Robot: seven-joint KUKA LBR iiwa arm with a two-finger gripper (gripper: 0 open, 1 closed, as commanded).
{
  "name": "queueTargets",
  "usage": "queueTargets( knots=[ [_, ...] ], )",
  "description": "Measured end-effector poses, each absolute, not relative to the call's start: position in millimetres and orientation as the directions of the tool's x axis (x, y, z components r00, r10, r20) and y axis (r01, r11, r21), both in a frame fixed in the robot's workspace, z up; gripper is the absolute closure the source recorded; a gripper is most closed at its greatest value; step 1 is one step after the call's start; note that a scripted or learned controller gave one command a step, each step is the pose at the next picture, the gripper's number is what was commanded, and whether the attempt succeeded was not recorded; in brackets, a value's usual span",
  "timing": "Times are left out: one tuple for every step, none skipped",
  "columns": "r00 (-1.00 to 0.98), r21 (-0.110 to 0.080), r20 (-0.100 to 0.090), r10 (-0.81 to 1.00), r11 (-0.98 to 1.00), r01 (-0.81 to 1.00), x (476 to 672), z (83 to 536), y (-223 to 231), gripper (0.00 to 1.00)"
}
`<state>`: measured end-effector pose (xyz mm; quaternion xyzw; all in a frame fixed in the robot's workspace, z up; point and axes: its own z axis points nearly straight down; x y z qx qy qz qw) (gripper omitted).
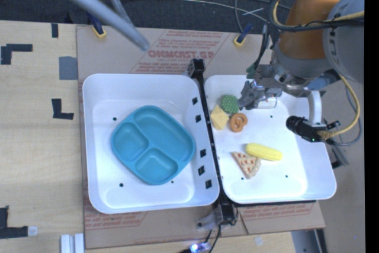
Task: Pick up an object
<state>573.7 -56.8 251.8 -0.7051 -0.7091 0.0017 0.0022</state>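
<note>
The claw (247, 99) hangs low over the right bin (308, 186), so this looks like the reach-in step, with nothing gripped. Whether it is apart or together I cannot tell. Just left of it sits the green piece (230, 104); below-left the yellow block (219, 119) and orange ring (238, 122); further below, corn (264, 152) and pizza slice (246, 163). Next it likely needs centring on one piece

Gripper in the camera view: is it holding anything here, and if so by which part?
Nothing shows between its fingers. The gripper sits low over the right bin, beside the green toy, with no object visibly held.
</note>
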Motion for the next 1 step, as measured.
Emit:
queueTargets(
  knots=[
    [-0.007,-0.007,0.001,1.0,0.007,1.0,572.1,231.4,-1.1,1.0]
  ],
)
